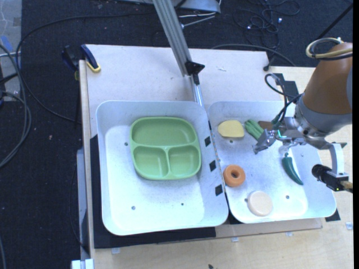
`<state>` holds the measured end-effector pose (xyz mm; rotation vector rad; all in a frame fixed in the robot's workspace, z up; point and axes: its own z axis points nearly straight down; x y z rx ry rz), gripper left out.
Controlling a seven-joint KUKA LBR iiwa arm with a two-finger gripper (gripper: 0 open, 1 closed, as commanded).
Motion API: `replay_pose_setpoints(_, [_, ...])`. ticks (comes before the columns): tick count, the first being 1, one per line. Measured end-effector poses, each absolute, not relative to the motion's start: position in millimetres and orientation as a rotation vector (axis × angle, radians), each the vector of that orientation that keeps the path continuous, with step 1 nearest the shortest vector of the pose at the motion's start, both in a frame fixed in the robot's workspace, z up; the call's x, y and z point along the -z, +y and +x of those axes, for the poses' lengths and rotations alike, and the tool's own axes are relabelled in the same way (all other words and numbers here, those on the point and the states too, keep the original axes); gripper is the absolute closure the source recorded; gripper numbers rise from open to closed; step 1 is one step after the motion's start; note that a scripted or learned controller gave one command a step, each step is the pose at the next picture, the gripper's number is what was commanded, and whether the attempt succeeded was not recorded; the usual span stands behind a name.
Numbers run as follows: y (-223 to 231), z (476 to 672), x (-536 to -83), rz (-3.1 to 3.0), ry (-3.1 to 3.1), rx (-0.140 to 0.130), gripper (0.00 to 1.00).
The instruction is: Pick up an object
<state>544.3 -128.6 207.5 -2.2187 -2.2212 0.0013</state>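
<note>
My gripper [274, 144] hangs over the middle of the right bin [314, 206]. Its fingers stand apart, open, with nothing between them. A dark green pepper [291, 168] lies just below and to the right of it. A light green piece [253, 129] lies just to its upper left, beside a yellow piece [230, 129]. An orange ring [234, 175] and a cream round piece [259, 202] rest nearer the bin's front left.
The left bin [112, 206] holds a green divided plate [166, 147]. A metal pole [175, 29] slants down to the seam between the bins. The arm's grey and orange body [331, 94] covers the right bin's far right corner.
</note>
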Motion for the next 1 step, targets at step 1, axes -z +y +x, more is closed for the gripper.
replay_pose_setpoints(1, [-128.6,544.6,-207.9,-2.219,-2.222,0.000,0.00])
